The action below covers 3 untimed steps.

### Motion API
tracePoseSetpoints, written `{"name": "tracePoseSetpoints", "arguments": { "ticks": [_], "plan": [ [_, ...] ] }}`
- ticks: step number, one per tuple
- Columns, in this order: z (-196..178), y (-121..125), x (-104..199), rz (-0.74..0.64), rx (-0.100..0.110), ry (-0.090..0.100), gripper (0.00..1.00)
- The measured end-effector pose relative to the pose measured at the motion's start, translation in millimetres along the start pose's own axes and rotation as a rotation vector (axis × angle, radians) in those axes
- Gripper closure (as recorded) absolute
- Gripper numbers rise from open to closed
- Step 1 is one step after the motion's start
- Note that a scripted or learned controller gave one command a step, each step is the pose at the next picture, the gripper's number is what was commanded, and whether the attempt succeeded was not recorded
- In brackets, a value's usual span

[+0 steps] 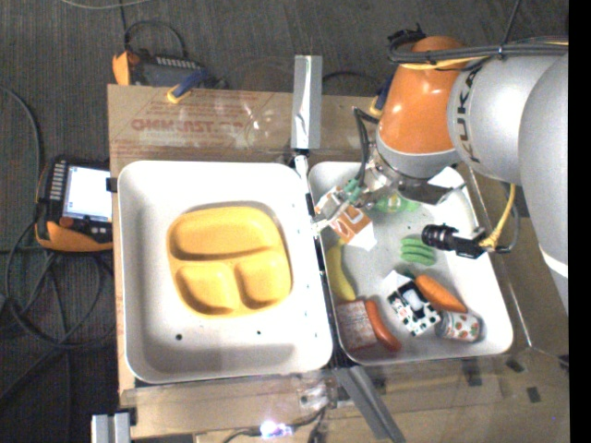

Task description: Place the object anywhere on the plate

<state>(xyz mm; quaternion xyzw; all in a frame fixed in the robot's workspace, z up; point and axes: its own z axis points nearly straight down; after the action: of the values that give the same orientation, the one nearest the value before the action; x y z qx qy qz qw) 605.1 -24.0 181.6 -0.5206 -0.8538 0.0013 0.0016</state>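
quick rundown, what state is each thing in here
yellow plate: lying flat in the left bin, nothing on its three compartments
end effector: low over the right bin's upper left corner
banana: lying along the right bin's left wall
carrot: lying loose in the right bin
sausage: lying near the front wall
green pieces: lying loose mid-bin

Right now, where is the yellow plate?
The yellow plate lies in the left white bin, in the camera view's left half, across from the right bin holding the toy food.
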Motion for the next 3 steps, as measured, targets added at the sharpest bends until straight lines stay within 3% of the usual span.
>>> {"name": "tracePoseSetpoints", "arguments": {
  "ticks": [1, 2, 3],
  "plan": [
    [0.3, 22.6, 60.2, -0.039, 0.000, 0.002, 1.00],
    [0.2, 22.7, 60.2, -0.039, -0.001, 0.003, 0.00],
    [-149.1, 19.5, 115.1, -0.147, -0.003, -0.002, 0.00]
  ]
}}
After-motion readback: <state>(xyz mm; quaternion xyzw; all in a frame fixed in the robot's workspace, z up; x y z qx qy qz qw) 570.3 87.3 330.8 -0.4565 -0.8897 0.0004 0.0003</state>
